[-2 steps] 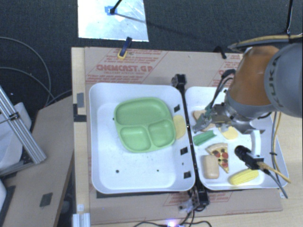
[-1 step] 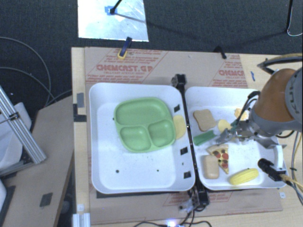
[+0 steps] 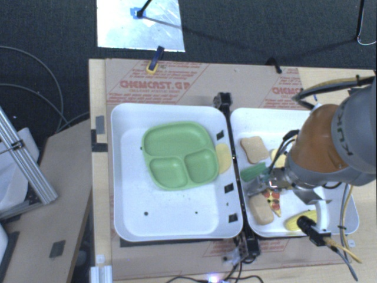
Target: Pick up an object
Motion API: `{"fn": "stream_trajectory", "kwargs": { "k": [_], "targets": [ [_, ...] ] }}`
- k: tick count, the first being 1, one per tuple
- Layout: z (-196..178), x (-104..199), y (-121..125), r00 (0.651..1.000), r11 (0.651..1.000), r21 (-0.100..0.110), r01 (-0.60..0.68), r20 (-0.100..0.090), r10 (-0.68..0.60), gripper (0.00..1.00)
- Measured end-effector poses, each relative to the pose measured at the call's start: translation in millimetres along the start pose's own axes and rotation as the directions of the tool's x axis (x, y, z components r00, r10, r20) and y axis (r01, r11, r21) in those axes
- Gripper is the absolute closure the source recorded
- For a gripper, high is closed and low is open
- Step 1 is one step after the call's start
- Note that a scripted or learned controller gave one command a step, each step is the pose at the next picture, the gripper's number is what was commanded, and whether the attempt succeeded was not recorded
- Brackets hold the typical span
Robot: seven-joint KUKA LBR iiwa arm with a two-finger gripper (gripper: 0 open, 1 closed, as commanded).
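Note:
My gripper (image 3: 263, 185) is low in the right bin (image 3: 294, 118), reaching in from the right under the orange wrist band (image 3: 318, 146). A green object (image 3: 252, 172) lies right at its upper left side, touching or nearly so. Just below it are a tan bread-like piece (image 3: 261, 209) and a small red and yellow item (image 3: 274, 201). Another tan piece (image 3: 254, 148) lies farther back in that bin. A yellow banana-shaped piece (image 3: 293, 221) rests near the front edge, partly under the arm.
The left bin (image 3: 129, 217) holds a green divided plate (image 3: 179, 155) with a pale yellow item (image 3: 223, 158) beside its right edge. A black divider clamp (image 3: 224, 101) stands between the bins. Cables trail off the arm at the front right (image 3: 339, 246).

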State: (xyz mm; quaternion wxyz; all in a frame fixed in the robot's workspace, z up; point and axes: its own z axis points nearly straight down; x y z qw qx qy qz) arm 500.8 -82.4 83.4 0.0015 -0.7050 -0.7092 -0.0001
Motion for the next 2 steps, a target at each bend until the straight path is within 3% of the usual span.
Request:
{"fn": "stream_trajectory", "kwargs": {
  "k": [1, 2],
  "targets": [
    [-11.4, -2.9, 2.5, 1.0, 1.0, -0.005, -0.004, 0.002, 0.004, 1.0],
    [-106.5, 66.1, 23.9, 1.0, 1.0, -0.013, 0.006, 0.0, -0.006, 1.0]
  ]
}}
